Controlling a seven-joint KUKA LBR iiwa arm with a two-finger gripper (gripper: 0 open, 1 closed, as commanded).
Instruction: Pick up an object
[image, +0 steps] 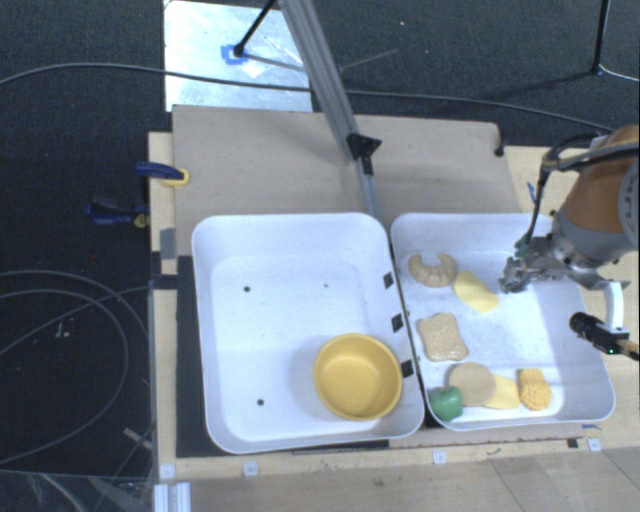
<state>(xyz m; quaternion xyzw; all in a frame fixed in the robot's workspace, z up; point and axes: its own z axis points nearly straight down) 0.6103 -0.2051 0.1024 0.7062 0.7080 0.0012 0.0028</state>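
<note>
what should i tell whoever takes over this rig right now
Gripper: low over the right bin, beside the yellow lemon-shaped piece; nothing seen between its fingers.
Right bin also holds a croissant, a tan biscuit, a round bun, a corn cob and a green piece.
Left bin: yellow bowl.
Done: nothing lifted. Left: grasp and raise one object.

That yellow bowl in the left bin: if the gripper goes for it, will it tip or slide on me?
The yellow bowl sits upright, open side up, on the left bin floor, so it probably won't roll. It looks like thin plastic, likely light, so a sideways nudge may slide it on the smooth white floor. A pinch on one rim wall could tilt it.
</note>
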